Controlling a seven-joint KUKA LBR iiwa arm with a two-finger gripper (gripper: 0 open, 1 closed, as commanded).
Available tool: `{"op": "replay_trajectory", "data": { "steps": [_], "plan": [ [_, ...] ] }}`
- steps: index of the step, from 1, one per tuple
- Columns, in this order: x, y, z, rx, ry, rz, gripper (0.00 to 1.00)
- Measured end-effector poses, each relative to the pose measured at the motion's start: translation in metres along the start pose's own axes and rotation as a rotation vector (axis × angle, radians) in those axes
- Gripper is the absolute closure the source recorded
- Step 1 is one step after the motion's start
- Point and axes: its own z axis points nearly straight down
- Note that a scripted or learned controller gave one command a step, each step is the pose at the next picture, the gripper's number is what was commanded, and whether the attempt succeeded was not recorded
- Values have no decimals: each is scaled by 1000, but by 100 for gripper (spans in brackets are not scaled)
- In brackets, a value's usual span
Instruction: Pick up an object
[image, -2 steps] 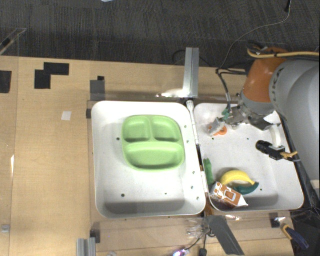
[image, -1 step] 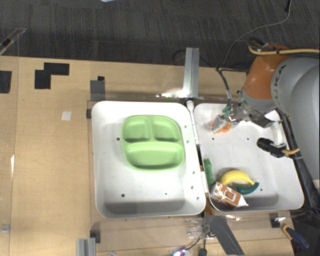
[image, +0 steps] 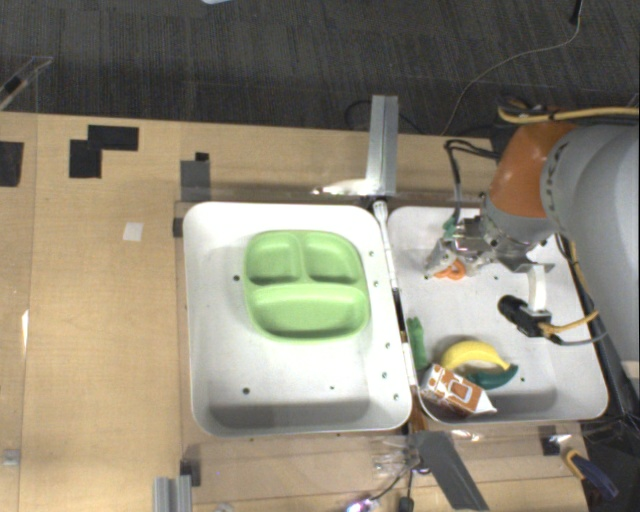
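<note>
Overhead, the arm (image: 590, 190) reaches into the right bin (image: 560, 400); the left bin (image: 210, 390) bears a green divided plate (image: 305, 283). Nothing is lifted yet: banana (image: 473, 355) and brown carton (image: 457, 391) lie untouched near the front wall. The gripper (image: 452, 255) hangs over a small orange item (image: 452, 269), partly hidden; whether it grips cannot be told.

Divided plate (image: 304, 283) in left bin (image: 215, 400); banana (image: 476, 357) in right bin (image: 580, 395).
</note>
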Motion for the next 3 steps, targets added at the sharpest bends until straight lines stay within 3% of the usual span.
{"op": "replay_trajectory", "data": {
  "steps": [1,2,3],
  "plan": [
    [65,-70,-95,13,1,-24,100],
    [66,-68,-103,14,2,-28,100],
    [47,-69,-121,14,1,-61,100]
  ]
}}
